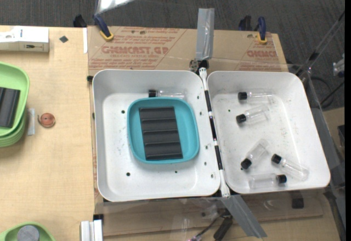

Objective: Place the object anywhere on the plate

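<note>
A teal square plate [134, 127] lies in the middle of the left white bin [109, 174]. A dark ridged block [160, 133] rests on the plate and covers most of its middle. A clear vial with a black cap [162, 93] lies just behind the plate, against the bin's far wall. Several more clear vials with black caps lie scattered in the right bin [307, 125]: one at the back [253, 95], one below it [250, 117], one near the front [253, 156], and others at the front right [288, 165].
On the wooden bench to the left are a green tray [13, 111], a small reddish disc [47, 120] and a white box [24, 40]. Cardboard [142, 48], held by clamps, lies behind the bins.
</note>
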`<control>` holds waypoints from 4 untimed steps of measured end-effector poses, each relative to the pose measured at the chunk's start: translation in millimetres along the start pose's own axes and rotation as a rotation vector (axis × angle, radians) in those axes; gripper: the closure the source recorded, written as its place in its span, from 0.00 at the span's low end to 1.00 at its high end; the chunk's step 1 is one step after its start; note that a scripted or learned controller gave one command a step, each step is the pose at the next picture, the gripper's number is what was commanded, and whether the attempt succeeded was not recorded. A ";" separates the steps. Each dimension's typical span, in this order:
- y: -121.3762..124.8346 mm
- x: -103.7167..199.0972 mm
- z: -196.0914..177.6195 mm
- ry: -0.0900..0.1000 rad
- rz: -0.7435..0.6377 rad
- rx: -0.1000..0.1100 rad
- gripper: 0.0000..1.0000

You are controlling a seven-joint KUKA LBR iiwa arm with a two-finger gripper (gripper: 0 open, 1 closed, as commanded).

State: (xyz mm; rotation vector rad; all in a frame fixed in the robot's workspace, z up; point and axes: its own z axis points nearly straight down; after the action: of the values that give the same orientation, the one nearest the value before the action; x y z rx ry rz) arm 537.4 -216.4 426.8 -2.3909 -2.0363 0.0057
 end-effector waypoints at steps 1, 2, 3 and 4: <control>0.0 0.0 0.0 0.000 0.000 0.000 0.00; 0.0 0.0 0.0 0.000 0.000 0.000 0.00; 0.0 0.0 0.0 0.000 0.000 0.000 0.00; 0.0 0.0 0.0 0.000 0.000 0.000 0.00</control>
State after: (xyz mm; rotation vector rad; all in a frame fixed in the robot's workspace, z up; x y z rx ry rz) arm 537.4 -216.4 426.8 -2.3909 -2.0363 0.0057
